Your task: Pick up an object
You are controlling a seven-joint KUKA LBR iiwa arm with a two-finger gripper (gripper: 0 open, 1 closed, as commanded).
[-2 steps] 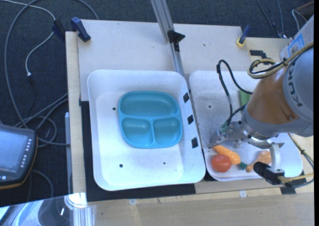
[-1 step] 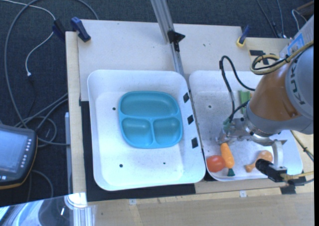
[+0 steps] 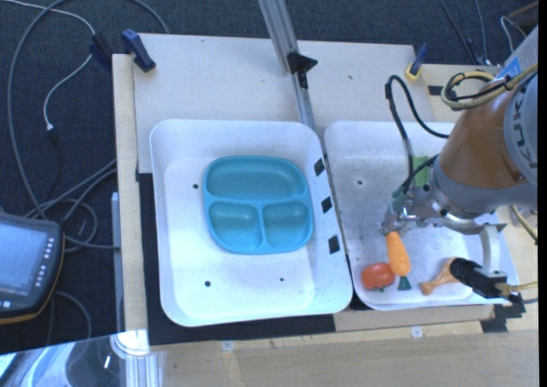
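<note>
I read the gripper as low in the right bin, just over the upper end of a toy carrot; from this angle I cannot tell whether it is spread or closed, and nothing shows as held. The carrot lies flat near the bin's front edge, a red tomato-like toy touching or nearly touching its lower left side, a small tan item near on the other side. I judge the carrot light, stiff and smooth, likely to roll or slip; I would pinch across its thick middle, away from the tomato.
</note>
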